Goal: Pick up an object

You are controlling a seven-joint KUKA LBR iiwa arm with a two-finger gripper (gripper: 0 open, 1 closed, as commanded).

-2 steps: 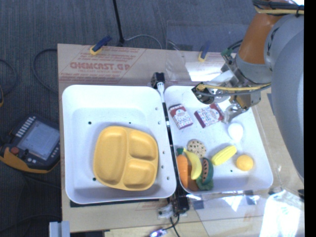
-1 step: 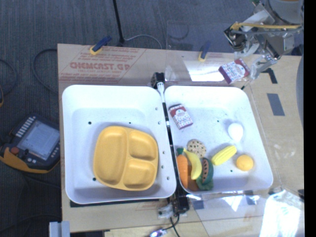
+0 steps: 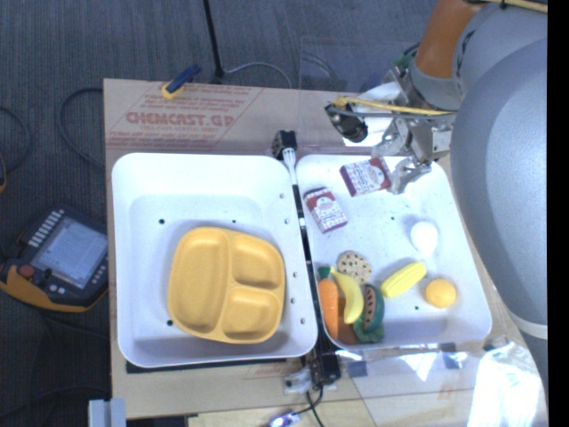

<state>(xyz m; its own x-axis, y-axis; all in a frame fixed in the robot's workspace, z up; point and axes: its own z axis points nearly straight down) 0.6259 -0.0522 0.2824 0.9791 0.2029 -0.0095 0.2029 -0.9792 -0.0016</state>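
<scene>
Two-finger gripper (image 3: 391,163) hangs over right white bin's (image 3: 462,238) far corner, fingers parted, maroon rectangular packet (image 3: 363,178) between them, apparently gripped. Second maroon packet (image 3: 325,210) lies just beside. Yellow divided plastic tray (image 3: 227,283) sits in left white bin (image 3: 133,238).

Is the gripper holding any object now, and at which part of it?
Cannot be told: the gripper sits at the red packet's right edge.

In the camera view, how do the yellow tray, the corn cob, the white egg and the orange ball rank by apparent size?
1. yellow tray, by far the largest.
2. corn cob.
3. white egg and orange ball: they look about alike, so I do not rank them.
</scene>
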